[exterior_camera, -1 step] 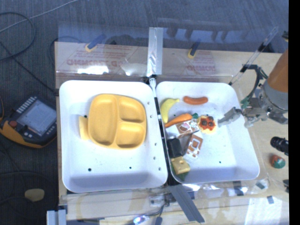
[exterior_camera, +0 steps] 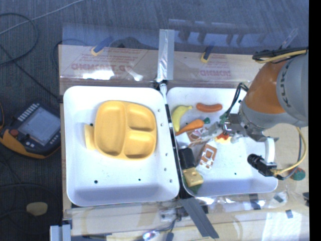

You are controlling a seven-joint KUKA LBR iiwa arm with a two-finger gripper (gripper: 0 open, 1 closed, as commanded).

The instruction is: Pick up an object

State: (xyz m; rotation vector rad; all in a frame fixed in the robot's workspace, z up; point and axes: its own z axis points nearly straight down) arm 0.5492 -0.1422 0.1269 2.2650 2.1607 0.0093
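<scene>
Overhead view. The gripper [exterior_camera: 224,127] hangs low in the right bin [exterior_camera: 235,182], beside the carrot [exterior_camera: 192,125] and the banana [exterior_camera: 179,115]; whether its jaws are spread cannot be told. You should centre over one isolated item, avoiding its neighbours, before closing.

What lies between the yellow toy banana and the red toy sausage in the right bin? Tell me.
In the camera view, only bare white bin floor separates the yellow toy banana from the red toy sausage; the orange toy carrot lies just below that gap.
</scene>
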